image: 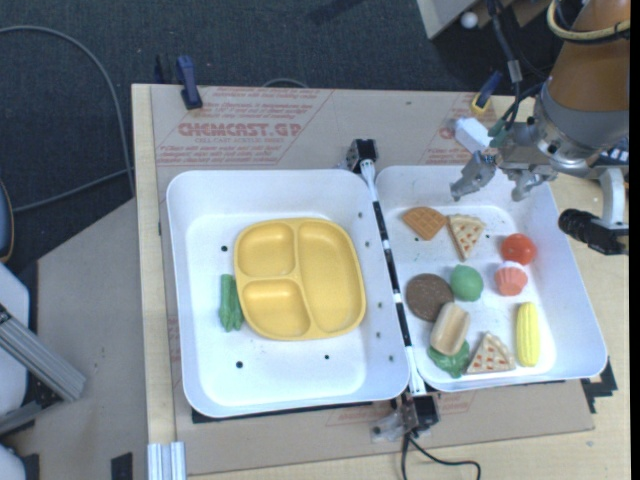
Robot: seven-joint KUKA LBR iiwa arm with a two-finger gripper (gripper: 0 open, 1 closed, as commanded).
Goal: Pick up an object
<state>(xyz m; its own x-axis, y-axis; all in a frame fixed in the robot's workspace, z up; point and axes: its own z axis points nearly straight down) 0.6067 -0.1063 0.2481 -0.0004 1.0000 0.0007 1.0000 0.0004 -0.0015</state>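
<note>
The right bin [590, 318] is crowded with toy food [466, 284] (waffle, pizza slices, tomato, corn), leaving open floor along its far rim. The hand [505, 180] hangs there above the far edge, fingers spread apart and holding nothing. The left bin [190, 268] holds a yellow tray [298, 276].

A: Where's the end effector [497, 180]?
B: Over the right bin's [585, 303] far edge, fingers spread, holding nothing.
A: And the left bin [190, 268]?
B: A yellow divided plate [298, 277], a green pod [230, 303] beside it.
</note>
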